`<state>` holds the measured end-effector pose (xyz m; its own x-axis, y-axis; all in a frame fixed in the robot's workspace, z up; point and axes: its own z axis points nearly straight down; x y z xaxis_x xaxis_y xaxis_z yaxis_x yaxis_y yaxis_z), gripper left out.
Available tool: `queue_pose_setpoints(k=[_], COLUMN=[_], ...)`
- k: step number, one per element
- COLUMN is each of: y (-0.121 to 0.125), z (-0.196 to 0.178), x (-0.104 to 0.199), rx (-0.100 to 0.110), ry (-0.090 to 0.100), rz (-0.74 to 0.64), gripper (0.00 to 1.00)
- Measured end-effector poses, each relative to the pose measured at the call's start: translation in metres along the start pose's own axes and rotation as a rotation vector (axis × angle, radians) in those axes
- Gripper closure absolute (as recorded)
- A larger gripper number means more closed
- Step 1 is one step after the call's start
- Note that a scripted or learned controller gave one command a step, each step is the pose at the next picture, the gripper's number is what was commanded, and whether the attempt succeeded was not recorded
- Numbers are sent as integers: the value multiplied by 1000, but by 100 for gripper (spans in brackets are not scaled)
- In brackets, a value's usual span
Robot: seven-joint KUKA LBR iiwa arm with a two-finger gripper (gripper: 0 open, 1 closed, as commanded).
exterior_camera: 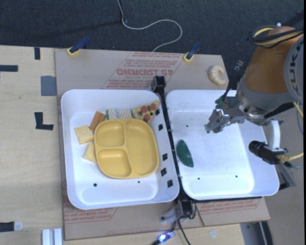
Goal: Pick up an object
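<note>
A dark green leaf-shaped object [184,153] lies in the right bin [245,188], close to its left wall. My gripper [213,126] hangs over the middle of that bin, up and to the right of the green object and apart from it. Nothing shows between its fingers. In the left bin [76,188] a yellow divided plate [126,148] sits among several small food-like pieces: tan blocks [84,135] at its left and a patterned slice [147,111] at its upper right.
A beige lumpy object [218,74] rests on the cardboard behind the right bin. Blue and yellow clamps [79,46] hold the cardboard's far edge. A white cable [153,27] loops across the dark floor beyond. A black part [262,152] juts from the arm over the bin's right side.
</note>
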<state>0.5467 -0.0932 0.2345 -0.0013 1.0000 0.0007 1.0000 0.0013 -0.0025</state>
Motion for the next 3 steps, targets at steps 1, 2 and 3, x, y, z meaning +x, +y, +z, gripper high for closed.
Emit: queue_pose_setpoints(k=[1, 2, 3], y=[6, -7, 4], z=[20, 5, 1], x=[-4, -3, -1], rx=[1, -1, -2], ry=[-1, 0, 0], rz=[0, 1, 0], gripper=[100, 100, 100])
